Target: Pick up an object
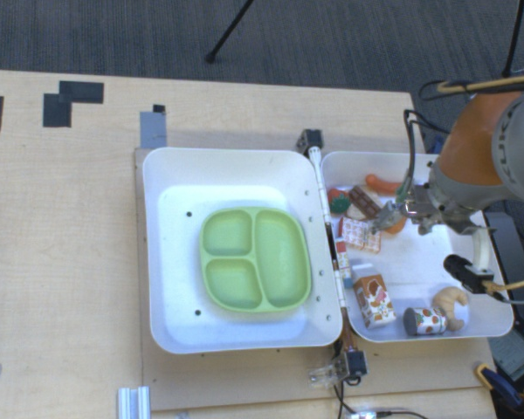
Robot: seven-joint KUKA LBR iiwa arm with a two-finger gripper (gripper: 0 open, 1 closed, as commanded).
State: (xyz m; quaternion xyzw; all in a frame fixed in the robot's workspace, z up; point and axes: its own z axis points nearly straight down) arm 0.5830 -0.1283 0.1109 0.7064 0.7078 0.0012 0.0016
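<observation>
claw (389,217): grip state cannot tell, over right bin (498,326) | carton (375,300): long axis up-left to down-right

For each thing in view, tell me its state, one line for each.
Green three-compartment plastic plate: flat in the left white bin, nothing on it.
Small carton with red print: lying in the right white bin.
Printed can: on its side.
Gripper: low over the right bin's clutter.

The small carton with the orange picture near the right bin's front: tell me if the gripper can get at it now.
Probably yes. The small carton with the orange picture lies with open white floor above it, apart from the grey can, and the gripper hangs farther back over the same right bin.
</observation>
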